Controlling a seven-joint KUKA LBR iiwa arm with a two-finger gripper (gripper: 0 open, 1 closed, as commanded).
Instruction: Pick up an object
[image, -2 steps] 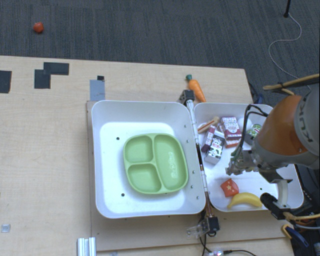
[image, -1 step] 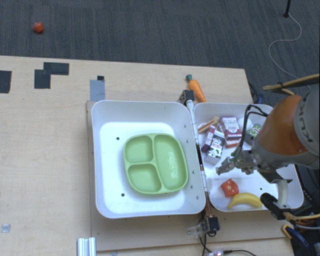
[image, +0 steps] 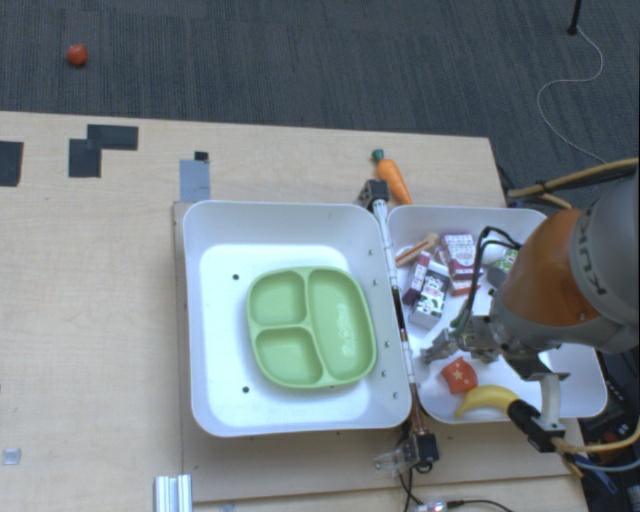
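Note:
The right bin (image: 590, 395) holds several small items. A red toy fruit (image: 459, 375) lies near its front, with a yellow banana (image: 485, 400) just in front of it. Small printed boxes (image: 430, 288) and a pink-and-white carton (image: 458, 250) lie toward the back, beside a thin wooden stick (image: 416, 249). My gripper (image: 447, 347) is low inside this bin, just above and left of the red fruit and below the boxes. The orange-banded wrist (image: 545, 275) hides the right part of the bin.
The left bin (image: 215, 300) holds a green three-part plate (image: 310, 327). An orange carrot (image: 393, 181) lies on the bench behind the bins. Dark tape patches (image: 100, 148) mark the bench at the far left. Cables (image: 415, 455) hang at the front edge.

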